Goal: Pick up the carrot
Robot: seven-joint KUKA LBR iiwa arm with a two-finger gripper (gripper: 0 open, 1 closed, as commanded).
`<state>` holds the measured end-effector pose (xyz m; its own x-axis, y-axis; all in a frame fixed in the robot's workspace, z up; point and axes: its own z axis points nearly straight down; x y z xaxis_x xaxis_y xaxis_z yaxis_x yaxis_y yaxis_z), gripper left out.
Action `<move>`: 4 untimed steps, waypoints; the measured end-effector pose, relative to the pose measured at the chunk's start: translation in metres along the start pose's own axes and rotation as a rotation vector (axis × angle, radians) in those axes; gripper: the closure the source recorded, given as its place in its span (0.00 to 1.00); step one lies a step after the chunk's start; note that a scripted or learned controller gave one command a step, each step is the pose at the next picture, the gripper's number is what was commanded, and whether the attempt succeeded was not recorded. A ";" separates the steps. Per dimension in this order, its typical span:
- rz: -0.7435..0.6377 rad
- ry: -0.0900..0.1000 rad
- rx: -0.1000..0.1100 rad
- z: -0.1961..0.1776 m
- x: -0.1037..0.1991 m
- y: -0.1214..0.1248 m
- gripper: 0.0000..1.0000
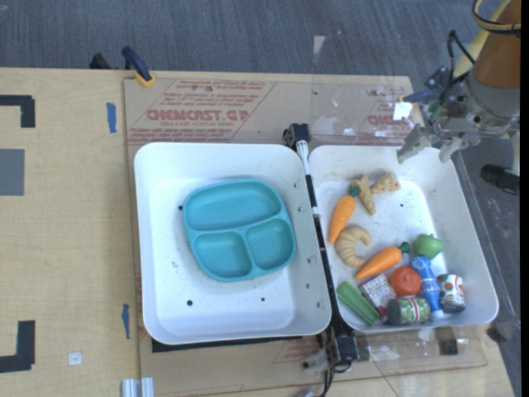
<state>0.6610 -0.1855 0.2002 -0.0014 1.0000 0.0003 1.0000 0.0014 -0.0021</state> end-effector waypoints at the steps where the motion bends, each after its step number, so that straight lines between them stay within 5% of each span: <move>1: -0.067 0.000 -0.003 0.105 0.057 -0.039 0.00; 2: 0.180 -0.001 -0.009 0.111 0.090 -0.066 0.00; 3: 0.331 0.001 -0.011 0.111 0.093 -0.166 0.00; 4: 0.787 0.002 -0.006 0.111 0.087 -0.085 0.00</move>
<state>0.5753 -0.0985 0.0892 0.7074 0.7068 0.0028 0.7068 -0.7074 0.0033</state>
